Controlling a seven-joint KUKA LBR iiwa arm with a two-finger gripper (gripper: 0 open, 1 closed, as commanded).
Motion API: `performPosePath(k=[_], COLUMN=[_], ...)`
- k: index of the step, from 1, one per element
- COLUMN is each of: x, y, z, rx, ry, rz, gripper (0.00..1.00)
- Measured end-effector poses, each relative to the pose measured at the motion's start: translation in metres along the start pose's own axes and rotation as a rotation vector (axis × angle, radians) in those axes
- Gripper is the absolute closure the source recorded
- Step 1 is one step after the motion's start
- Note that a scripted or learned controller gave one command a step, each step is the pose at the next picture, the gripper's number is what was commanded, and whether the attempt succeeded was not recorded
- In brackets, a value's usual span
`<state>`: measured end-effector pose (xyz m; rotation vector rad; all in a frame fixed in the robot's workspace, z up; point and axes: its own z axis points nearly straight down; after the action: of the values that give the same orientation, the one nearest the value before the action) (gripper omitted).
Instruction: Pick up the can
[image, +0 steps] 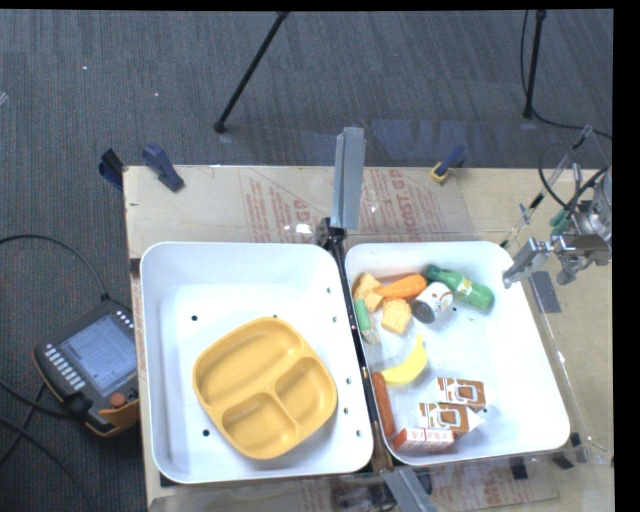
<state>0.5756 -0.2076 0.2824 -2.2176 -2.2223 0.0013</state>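
The gripper (527, 262) hangs over the right bin's (545, 385) far right rim, well apart from the can (433, 301); whether it is parted or closed I cannot tell. The can lies on its side in the upper middle of that bin, just beside a green bottle (462, 286) and a carrot (402, 286). It looks small, stiff, light and smooth — likely to roll, so it is best taken across its round body. Around it lie a banana (406, 366) and juice cartons (443, 414). The left bin (165, 300) holds a yellow divided plate (264, 400).
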Motion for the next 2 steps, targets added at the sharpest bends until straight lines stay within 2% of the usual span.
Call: performPosePath(k=[1,2], x=[-0.005,0.024], y=[-0.027,-0.029], z=[-0.038,-0.115], rx=[0.000,0.000], ry=[-0.001,-0.001], rz=[0.174,0.074], gripper=[0.00,0.00])
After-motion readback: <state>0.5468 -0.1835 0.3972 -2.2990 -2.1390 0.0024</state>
